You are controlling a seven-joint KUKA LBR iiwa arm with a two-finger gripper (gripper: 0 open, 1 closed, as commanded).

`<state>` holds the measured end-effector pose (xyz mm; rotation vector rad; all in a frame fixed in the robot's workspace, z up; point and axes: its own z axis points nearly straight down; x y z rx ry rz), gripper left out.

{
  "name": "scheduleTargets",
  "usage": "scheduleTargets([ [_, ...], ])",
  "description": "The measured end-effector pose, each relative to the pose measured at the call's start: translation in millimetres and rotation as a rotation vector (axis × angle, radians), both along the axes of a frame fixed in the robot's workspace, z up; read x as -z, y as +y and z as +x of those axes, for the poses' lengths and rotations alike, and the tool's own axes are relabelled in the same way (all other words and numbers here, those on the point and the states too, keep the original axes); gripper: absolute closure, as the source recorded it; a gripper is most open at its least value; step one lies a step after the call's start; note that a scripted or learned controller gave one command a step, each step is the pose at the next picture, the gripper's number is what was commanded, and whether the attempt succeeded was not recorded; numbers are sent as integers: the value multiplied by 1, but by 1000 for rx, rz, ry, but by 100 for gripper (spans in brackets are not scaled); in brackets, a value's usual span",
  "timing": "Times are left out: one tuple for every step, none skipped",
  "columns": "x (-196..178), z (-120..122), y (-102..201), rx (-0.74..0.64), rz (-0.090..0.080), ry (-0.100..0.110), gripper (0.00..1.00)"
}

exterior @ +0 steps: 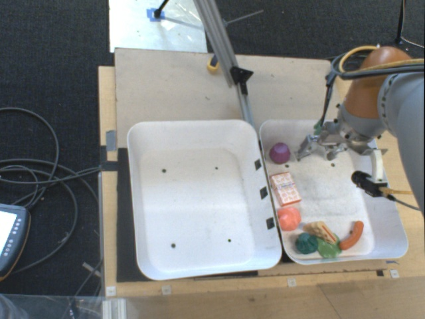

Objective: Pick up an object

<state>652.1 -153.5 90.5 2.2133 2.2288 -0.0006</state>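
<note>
Over the right bin (396, 244) my gripper (317, 146) hung near its far end; whether my fingers stood wide or narrow I cannot tell. Just to their left lay the purple ball (279, 153), apart from them. Nearer the front lay the pink carton (285, 188), the orange ball (289, 218), and the sausage (351, 235).

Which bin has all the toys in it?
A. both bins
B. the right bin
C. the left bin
B: the purple ball, the little box, the orange ball and the sausage all lie in the right bin.
</note>
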Motion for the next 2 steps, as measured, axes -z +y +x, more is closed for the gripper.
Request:
scheduleTargets([
  [-13,1,0,-3,-1,-4,100],
  [-58,8,2,1,-1,-7,100],
])
